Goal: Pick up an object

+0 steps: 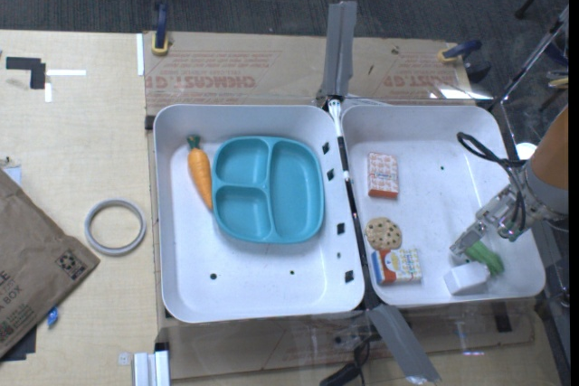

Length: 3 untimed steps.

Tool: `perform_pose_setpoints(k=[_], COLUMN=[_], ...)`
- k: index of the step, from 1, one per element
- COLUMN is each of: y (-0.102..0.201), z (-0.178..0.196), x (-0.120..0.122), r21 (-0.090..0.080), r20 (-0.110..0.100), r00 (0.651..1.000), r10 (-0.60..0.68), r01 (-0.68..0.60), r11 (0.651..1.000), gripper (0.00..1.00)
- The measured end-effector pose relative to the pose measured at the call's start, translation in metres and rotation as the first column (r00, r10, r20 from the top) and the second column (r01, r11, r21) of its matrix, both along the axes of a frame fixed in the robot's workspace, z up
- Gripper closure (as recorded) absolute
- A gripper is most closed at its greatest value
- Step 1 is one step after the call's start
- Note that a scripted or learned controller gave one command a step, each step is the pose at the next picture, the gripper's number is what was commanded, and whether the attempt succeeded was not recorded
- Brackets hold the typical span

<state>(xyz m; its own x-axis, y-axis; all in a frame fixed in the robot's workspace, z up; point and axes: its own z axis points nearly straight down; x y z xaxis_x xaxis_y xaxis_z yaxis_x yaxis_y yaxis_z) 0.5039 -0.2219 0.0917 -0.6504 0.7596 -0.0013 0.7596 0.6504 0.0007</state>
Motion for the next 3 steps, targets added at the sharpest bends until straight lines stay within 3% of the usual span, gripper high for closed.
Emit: perform_pose_setpoints(k=[1,2,3], y=[0.0,0.057,0.057], z=[0.009,0.081,0.08], x=[0.001,0.031,0.031], r21=[0.0,-0.001,0.0], r20=[0.002,0.001,0.001], r00=[1.0,1.0,1.0], r10=[-0.002,0.019,0.018], r01=[0.002,-0.019,-0.018], r11=[1.0,1.0,1.0], gripper=[1.0,1.0,0.0])
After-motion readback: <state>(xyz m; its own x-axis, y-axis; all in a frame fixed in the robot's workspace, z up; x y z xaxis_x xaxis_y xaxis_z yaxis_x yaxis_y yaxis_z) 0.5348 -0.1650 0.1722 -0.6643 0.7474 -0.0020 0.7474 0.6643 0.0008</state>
